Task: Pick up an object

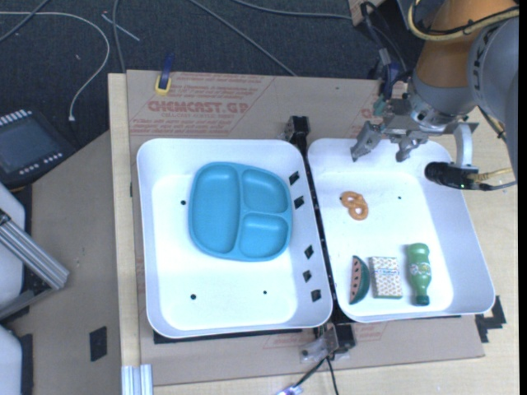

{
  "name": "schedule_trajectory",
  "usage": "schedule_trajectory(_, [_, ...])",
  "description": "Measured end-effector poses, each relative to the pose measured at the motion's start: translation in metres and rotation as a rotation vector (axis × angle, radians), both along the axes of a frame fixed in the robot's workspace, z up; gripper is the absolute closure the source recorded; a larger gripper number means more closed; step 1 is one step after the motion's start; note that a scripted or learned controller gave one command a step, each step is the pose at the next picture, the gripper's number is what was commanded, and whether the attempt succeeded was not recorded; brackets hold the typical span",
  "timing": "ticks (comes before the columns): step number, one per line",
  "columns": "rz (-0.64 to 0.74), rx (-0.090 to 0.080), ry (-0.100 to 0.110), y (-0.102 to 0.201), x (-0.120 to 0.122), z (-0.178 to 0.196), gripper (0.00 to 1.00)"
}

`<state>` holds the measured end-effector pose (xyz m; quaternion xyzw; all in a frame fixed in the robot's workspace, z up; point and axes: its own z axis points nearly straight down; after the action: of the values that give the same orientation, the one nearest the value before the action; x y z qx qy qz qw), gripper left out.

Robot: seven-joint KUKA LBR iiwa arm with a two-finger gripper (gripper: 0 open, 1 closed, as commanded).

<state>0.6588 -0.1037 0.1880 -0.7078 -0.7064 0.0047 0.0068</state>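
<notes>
Blue tray (240,212) in L bin (156,245); pretzel (355,205), bottle (418,272) in R bin (461,245).

Two bins are set side by side on the bench (123,220); a divided plate (240,211) is held in the left bin (165,303); in the right bin (461,245) a pretzel (355,205) is placed mid-bin; nearer the front, a watermelon slice (357,280), a sponge (385,276) and a bottle (418,273) are lined up left to right; the gripper (387,144) is positioned above the rear edge.

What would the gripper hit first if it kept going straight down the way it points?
Probably bare floor at the far end of the right bin; the gripper hangs open there, with the pretzel nearer the camera. Depth is unclear.
</notes>
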Motion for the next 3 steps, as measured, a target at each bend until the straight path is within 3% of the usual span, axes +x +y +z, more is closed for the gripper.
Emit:
schedule_trajectory(1, [0.002,-0.002,-0.015,0.0,0.003,0.009,0.0])
schedule_trajectory(3, [0.003,-0.002,-0.011,0.004,0.005,-0.096,0.0])
